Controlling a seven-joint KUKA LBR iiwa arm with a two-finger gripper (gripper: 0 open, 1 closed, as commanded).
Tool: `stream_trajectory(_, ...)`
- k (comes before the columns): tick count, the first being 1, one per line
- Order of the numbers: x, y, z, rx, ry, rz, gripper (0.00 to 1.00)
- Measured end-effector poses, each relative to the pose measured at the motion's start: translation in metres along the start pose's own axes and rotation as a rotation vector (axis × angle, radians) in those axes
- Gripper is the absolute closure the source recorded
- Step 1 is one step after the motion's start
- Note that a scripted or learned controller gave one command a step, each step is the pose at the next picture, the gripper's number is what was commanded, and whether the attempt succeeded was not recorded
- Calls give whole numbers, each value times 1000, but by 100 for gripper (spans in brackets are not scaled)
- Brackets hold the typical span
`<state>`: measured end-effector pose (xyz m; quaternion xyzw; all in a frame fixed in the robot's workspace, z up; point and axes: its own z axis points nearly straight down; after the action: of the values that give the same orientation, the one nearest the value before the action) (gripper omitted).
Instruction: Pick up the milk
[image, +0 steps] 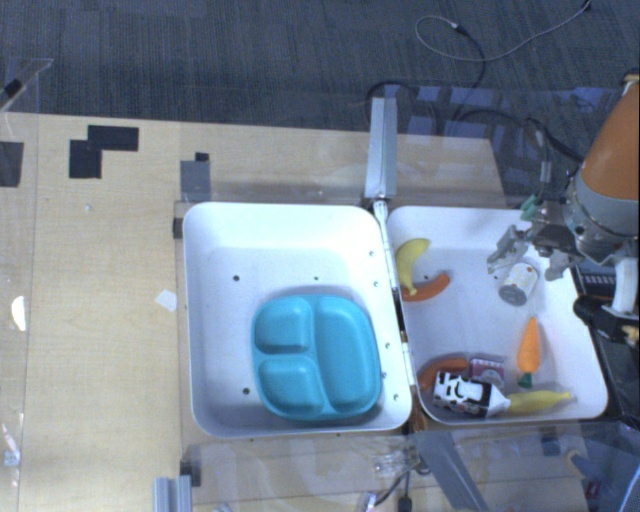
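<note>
The milk is a small carton with black and white cow patches. It lies on its side at the front edge of the right bin. My gripper hangs over the back right part of that bin, well behind the milk and to its right. It is open, with nothing gripped. A small grey cylinder sits just below it.
Around the milk lie a red-brown piece, a small red packet, a banana and a carrot. A yellow piece and an orange piece lie at the bin's left. The left bin holds a blue divided plate.
</note>
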<state>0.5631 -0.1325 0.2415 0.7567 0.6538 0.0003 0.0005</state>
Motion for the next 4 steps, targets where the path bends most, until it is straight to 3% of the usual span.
stream_trajectory(1, 70, -33, 60, 5, 0, 297, 0)
stream_trajectory(2, 23, -69, 144, -15, 5, 466, 0)
stream_trajectory(3, 106, -11, 60, 3, -1, 601, 0)
stream_trajectory(4, 170, -82, 61, 6, -4, 825, 0)
